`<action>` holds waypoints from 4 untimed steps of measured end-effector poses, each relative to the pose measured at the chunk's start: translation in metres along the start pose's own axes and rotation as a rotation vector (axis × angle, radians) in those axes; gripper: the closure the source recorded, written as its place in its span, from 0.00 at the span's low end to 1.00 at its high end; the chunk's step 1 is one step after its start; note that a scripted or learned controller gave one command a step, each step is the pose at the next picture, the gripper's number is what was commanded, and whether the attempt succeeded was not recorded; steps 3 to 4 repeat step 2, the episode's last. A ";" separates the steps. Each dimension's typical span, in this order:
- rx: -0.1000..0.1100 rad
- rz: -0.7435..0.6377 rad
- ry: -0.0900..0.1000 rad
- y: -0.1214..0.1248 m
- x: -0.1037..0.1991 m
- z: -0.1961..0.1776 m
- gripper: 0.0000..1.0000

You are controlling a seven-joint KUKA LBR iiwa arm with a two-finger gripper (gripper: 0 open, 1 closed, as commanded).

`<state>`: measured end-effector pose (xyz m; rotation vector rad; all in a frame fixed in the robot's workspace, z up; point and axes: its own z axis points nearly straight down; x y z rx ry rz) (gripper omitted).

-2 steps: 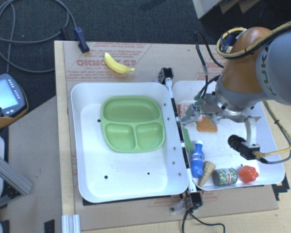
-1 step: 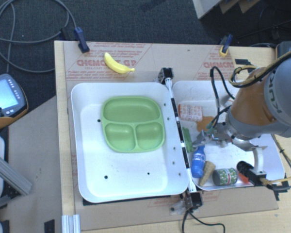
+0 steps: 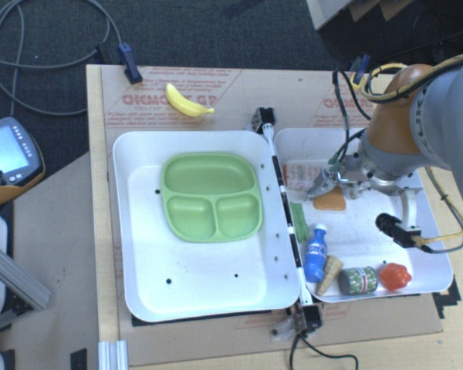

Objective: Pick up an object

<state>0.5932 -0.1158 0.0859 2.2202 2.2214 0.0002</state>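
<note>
Grey and orange, the arm (image 3: pixel 417 122) reaches in from the right and bends down over the right bin (image 3: pixel 440 272), its wrist turned toward the bin's upper left part. The gripper (image 3: pixel 329 182) sits low there, just above an orange, bread-like piece (image 3: pixel 329 202); whether it touches the piece cannot be told, and nothing is seen between its tips. Beside it lies a red-printed packet (image 3: pixel 296 176) against the bin's left wall. Further down are a blue bottle (image 3: pixel 315 253), a tan cone (image 3: pixel 329 272), a dark green can (image 3: pixel 359 280) and a red tomato-like toy (image 3: pixel 395 276). The left bin (image 3: pixel 131 206) holds a green divided plate (image 3: pixel 212 196). A banana (image 3: pixel 187 101) lies on the bench beyond it.
</note>
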 end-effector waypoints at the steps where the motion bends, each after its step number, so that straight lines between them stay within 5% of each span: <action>1: -0.004 -0.001 -0.002 0.001 0.000 -0.011 1.00; 2: -0.003 -0.001 -0.002 0.001 0.000 -0.010 0.00; 4: -0.003 -0.001 -0.002 0.001 0.000 -0.010 0.00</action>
